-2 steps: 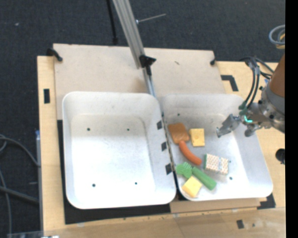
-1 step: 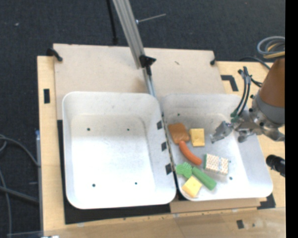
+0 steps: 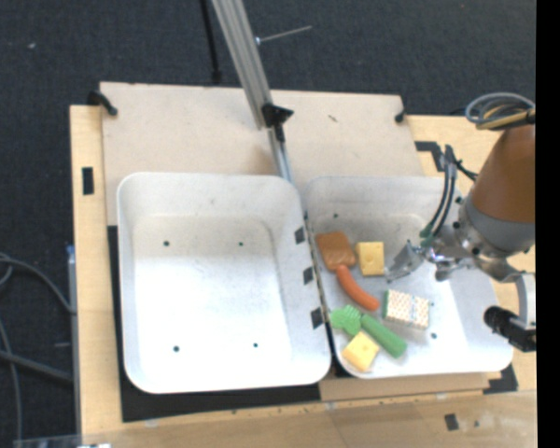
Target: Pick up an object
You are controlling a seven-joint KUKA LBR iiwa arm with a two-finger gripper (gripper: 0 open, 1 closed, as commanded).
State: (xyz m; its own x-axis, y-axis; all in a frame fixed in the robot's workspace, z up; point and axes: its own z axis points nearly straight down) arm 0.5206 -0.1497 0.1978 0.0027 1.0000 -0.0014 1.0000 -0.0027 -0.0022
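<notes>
The right bin holds several small toys near its left side: a brown bread-like piece, a yellow block, an orange carrot, a checkered pale block, a green piece and a yellow wedge. My gripper hangs over the right bin, just right of the yellow block and above the checkered block. Nothing shows between its fingers.
The left bin lies beside the right one. A metal pole slants from the top down to the gap between the bins. Cables run at the far left and at the upper right of the bench.
</notes>
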